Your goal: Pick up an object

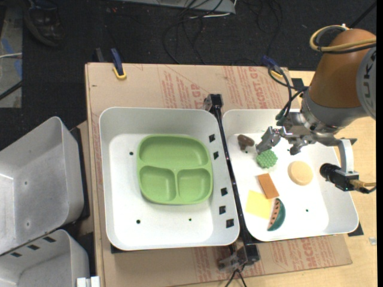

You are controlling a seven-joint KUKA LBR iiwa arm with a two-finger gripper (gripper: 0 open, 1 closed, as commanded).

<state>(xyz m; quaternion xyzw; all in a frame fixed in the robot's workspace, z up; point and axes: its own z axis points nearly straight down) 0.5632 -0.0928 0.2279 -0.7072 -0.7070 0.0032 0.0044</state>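
Risk of a glancing miss: gripper poised in right bin just above green ball, fingers apparently apart though poorly resolved, ball liable to roll toward orange block if clipped off-centre.

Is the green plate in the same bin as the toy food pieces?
No. The green plate lies in the left bin, while the food pieces lie in the right bin.

Flat brown cardboard sheet on the surface under the two bins | faint red printed lettering repeated along its top, right and bottom edges | seen upside down or sideways, too faint to read.
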